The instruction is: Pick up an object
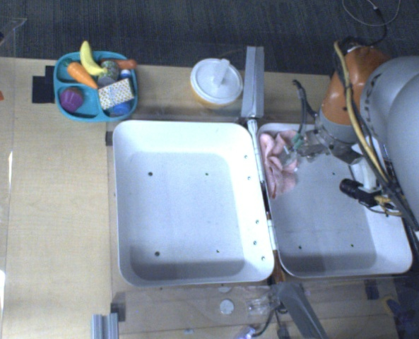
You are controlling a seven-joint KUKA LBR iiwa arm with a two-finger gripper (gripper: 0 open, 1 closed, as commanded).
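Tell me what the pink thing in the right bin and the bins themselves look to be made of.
Pink thing: probably soft cloth, matte; it lies crumpled in folds against the right bin's left wall. Bins, left and right: likely moulded plastic, smooth white with a slight sheen, rounded corners and small holes in the floor.

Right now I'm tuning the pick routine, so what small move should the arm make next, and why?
Probably a short drop straight down onto the crumpled pink cloth. The hand sits at the cloth's right edge in the right white bin, near its left wall, and nothing shows between its fingers.
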